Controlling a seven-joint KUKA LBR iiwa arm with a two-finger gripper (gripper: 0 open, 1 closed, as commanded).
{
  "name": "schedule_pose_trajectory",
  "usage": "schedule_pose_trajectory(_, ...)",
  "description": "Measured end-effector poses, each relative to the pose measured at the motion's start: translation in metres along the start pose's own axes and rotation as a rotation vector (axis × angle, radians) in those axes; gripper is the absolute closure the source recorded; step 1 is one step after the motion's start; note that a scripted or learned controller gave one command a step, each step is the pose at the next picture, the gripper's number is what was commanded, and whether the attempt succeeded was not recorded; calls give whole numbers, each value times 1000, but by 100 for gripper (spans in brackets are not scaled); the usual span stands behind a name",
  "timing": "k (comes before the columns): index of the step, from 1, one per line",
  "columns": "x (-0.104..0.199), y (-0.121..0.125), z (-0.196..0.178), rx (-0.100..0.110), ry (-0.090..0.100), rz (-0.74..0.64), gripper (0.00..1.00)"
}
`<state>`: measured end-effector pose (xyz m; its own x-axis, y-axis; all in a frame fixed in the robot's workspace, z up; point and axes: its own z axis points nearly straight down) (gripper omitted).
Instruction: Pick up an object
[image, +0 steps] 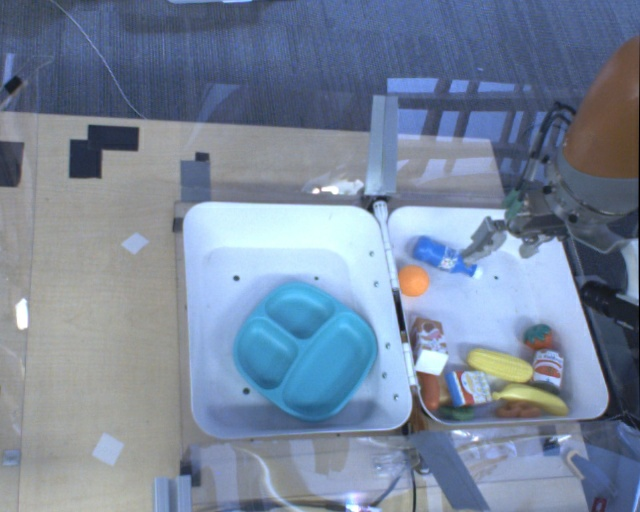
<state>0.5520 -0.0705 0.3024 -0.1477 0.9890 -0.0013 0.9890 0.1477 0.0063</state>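
My gripper hangs over the back of the right bin, open, with nothing between its fingers. Its left finger ends just right of a blue bottle that lies on its side; I cannot tell if they touch. An orange ball rests by the bin's left wall. Towards the front lie a brown packet, a yellow corn cob, a banana, a red can, a small red and green fruit and a small carton.
The left bin holds a blue divided plate. A metal post stands behind the wall between the two bins. The arm's orange band is at the far right, above the right bin's back corner.
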Motion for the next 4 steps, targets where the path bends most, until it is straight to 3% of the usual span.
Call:
schedule_pose_trajectory(1, -7, 68, 85, 4, -1, 309, 0)
schedule_pose_trajectory(2, -17, 4, 169, 5, 0, 418, 0)
schedule_pose_trajectory(3, -27, 21, 214, -5, 0, 371, 0)
schedule_pose_trajectory(4, -103, -22, 171, 1, -1, 367, 0)
